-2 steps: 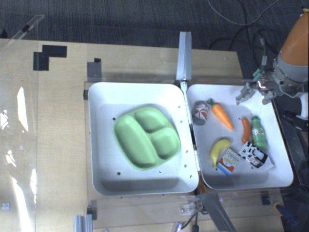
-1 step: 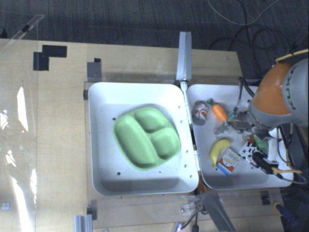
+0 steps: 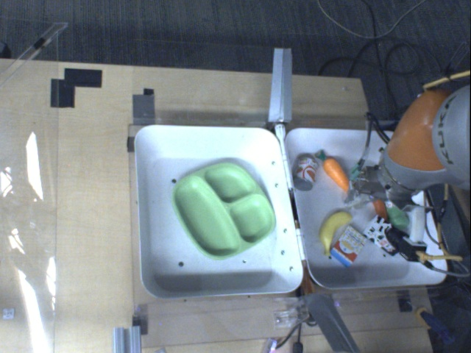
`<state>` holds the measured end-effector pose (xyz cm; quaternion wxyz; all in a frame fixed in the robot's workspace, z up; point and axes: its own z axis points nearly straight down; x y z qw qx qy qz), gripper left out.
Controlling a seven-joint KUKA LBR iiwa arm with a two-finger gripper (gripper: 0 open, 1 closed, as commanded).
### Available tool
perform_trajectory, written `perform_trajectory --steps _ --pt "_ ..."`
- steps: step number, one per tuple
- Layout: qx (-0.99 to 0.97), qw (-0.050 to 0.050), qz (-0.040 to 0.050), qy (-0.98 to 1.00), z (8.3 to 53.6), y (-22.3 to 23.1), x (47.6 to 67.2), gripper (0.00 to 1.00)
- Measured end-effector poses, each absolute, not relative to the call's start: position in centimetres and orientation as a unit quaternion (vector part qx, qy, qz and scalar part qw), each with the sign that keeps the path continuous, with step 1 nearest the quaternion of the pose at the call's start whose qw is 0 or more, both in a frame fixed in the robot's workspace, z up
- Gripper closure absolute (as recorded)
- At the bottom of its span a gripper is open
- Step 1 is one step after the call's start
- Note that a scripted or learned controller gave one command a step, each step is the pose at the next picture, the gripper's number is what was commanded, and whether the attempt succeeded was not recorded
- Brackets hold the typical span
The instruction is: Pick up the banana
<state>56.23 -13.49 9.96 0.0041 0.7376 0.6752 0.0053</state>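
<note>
The banana [image 3: 335,227] lay in the right bin [image 3: 324,271], in the lower middle of that bin, toward the lower right of the frame, curved with its upper end pointing toward the frame's right. Just beside its lower end, touching or nearly so, sat a small printed carton [image 3: 348,243] with a red edge. Above the banana, apart from it, an orange carrot [image 3: 336,172] rested at a slant, and to the carrot's left a small round can [image 3: 305,170] stood near the bin's left wall. The arm [image 3: 423,134], grey with its orange band, came in from the right edge and hung over the right half of the same bin. The gripper [image 3: 366,184] was above the bin floor just right of the carrot and up and to the right of the banana, not touching it; whether it was open or closed could not be told. Nothing was seen held in it. Right of the carton lay a black-and-white patterned piece [image 3: 380,233] and a green object [image 3: 398,215], partly under the arm. The left bin [image 3: 158,271] held a green divided tray [image 3: 224,207] with three compartments, set near its middle. Both bins sat on a pale wooden table [image 3: 73,219].
</note>
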Motion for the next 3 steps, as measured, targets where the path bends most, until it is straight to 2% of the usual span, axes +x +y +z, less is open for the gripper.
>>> perform_trajectory --steps 1,2,3 --pt "0.738 0.004 0.0052 0.675 10.0 -13.5 56.2 0.00" --pt "0.676 0.006 0.0038 0.737 9.0 -10.6 54.7 0.00" --pt "0.572 0.002 0.0017 0.820 18.5 -6.2 59.1 0.00"
